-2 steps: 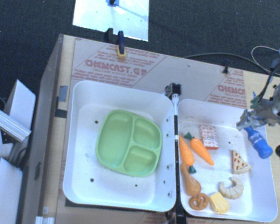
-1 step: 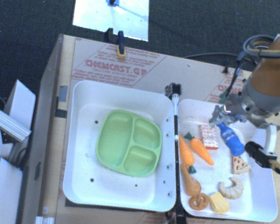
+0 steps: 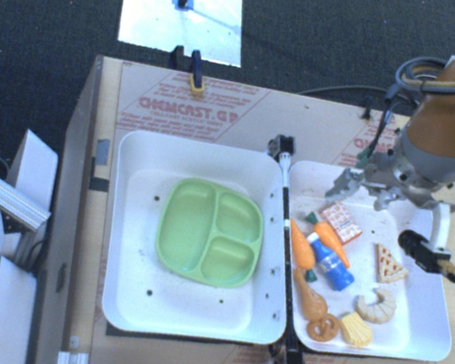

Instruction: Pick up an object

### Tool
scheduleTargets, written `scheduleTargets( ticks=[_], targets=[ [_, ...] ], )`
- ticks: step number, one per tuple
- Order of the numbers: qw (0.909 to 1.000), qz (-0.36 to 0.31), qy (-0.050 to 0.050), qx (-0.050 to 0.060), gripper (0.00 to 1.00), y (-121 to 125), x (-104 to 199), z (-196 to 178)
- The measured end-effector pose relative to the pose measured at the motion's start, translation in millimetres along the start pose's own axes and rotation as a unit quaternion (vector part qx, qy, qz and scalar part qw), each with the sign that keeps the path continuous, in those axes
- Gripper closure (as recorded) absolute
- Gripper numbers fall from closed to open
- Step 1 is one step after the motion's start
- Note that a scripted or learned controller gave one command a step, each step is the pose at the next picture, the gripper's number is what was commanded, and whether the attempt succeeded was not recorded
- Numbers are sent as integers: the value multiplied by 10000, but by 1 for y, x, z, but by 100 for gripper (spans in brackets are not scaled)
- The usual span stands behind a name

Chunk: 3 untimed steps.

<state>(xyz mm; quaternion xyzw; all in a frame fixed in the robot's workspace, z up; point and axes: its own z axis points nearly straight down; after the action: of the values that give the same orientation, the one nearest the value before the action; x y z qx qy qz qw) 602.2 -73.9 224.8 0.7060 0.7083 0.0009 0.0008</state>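
Observation:
My gripper (image 3: pixel 366 190) hangs over the back of the right bin (image 3: pixel 436 326), fingers spread open with nothing between them. Just below and in front of it lies a pink checkered box (image 3: pixel 342 222). Toy food fills the bin: an orange carrot (image 3: pixel 335 238), a blue bottle (image 3: pixel 332 268), a long orange piece (image 3: pixel 298 243), a brown drumstick (image 3: pixel 312 303), a pizza slice (image 3: pixel 387 264), a croissant (image 3: pixel 377 305), a pretzel (image 3: pixel 323 327) and a yellow wedge (image 3: pixel 355 330).
The left bin (image 3: pixel 134 205) holds a green divided plate (image 3: pixel 209 232). A black divider bar (image 3: pixel 282 228) runs between the bins. A black fixture (image 3: pixel 422 249) juts into the right bin's right side. Cables trail behind the arm.

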Motion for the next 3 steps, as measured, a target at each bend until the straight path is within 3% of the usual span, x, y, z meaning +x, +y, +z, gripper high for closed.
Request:
scheduleTargets(
  ticks=[1,2,3],
  targets=[
    [10000,13,-14,-57,0,-74,-17,124],
    [10000,10,-34,-31,0,8,-26,138],
    [10000,-9,-5,-8,0,51,-40,139]
  ],
)
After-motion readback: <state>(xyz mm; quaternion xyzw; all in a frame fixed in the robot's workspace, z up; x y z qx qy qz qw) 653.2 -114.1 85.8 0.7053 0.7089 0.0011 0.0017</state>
